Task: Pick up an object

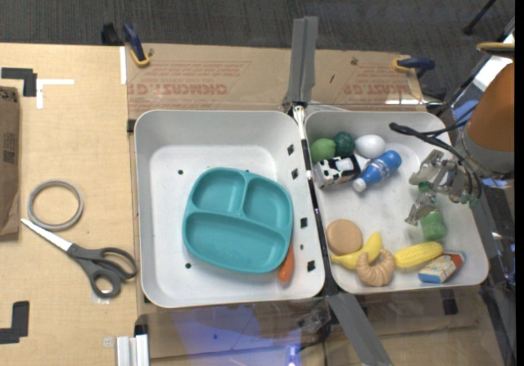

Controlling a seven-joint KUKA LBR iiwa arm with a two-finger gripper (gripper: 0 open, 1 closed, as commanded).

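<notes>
**Tool low over the right bin's green piece**

We see the arm point(491, 123) reaching in from the right, its orange band at the edge of the view, with the tool point(426, 192) down over the right side of the right bin point(409, 286). Whether the tool is released or clenched we cannot tell; its metal parts blur together against the white floor. Just below its tips lies a green object point(434, 225), close enough that we cannot say whether they touch, and nothing shows plainly between the tips.

The right bin carries most of the things. Along its back wall sit a light green ball point(322, 148), a dark green ball point(343, 142) and a white egg point(370, 145), side by side. In front of them lie a black-and-white cow toy point(336, 170) and a blue and white bottle point(377, 170), tipped on its side. Near the front are a tan round bun point(345, 236), a banana point(358, 254), a croissant point(377, 268) touching the banana, a yellow corn cob point(417, 255) and a small carton point(438, 269) in the corner.

The left bin point(155, 192) holds a teal divided plate point(237, 219), with an orange carrot point(286, 266) just at its front right edge.

On the tabletop point(65, 110) to the left lie a roll of tape point(55, 204) and scissors point(86, 255).
</notes>
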